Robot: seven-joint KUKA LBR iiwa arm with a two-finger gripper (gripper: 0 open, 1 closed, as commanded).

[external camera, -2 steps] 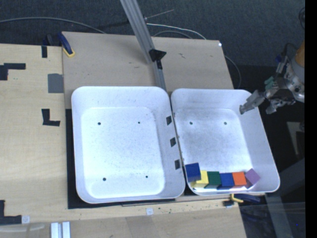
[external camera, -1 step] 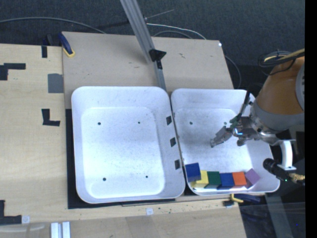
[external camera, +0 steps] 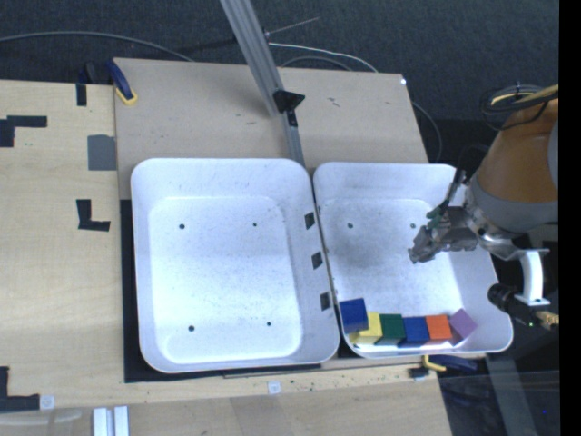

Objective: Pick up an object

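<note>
pincer (external camera: 423, 251) above right bin (external camera: 381, 184)

We see even, fairly bright overhead light with a cool cast. The two shallow white plastic bins (external camera: 227, 271) glow without harsh glare. Soft shadows edge the pale wooden surface (external camera: 363, 116). Detail is grainy, and the small dark claw (external camera: 425, 246) looks blurred.
</note>
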